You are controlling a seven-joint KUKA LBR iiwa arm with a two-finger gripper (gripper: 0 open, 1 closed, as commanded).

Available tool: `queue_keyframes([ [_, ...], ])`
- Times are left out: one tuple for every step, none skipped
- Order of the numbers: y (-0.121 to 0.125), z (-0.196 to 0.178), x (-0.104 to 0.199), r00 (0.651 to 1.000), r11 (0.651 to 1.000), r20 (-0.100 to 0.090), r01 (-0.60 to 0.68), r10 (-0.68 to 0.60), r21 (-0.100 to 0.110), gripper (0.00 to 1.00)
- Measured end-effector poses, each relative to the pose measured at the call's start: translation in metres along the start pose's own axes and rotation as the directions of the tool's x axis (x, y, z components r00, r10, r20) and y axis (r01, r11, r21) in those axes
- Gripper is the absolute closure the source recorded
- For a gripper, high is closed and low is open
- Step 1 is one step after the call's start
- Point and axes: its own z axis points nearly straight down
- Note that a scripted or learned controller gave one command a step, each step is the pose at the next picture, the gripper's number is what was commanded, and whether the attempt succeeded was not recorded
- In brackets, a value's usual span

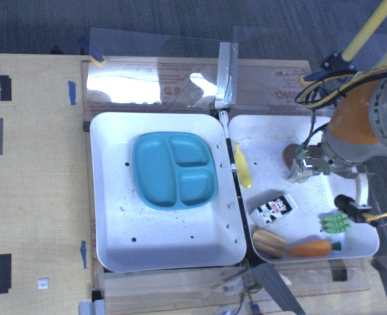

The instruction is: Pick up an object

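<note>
left bin (pixel 108 195): blue tray (pixel 174 169) | right bin (pixel 272 140): pincer (pixel 303 165), carrot (pixel 309 247), banana (pixel 242 166)

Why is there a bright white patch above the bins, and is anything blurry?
In the camera view, the patch is glare off a clear sheet behind the left bin. The arm looks soft at the right edge. The blue tray and banana are fairly sharp, with faint shadows.

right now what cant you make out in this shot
- Gripper, camera view: small and blurred against the right bin; its state is unreadable.
- Arm: cut off by the right edge.
- Black-and-white card: print too small to read.
- Green object: too small to identify.
</note>
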Motion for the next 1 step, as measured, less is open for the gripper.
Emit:
queue_keyframes([
  [-0.0007,0.0009,-0.0005,1.0,1.0,0.0,-0.001,0.001,0.002,0.0],
])
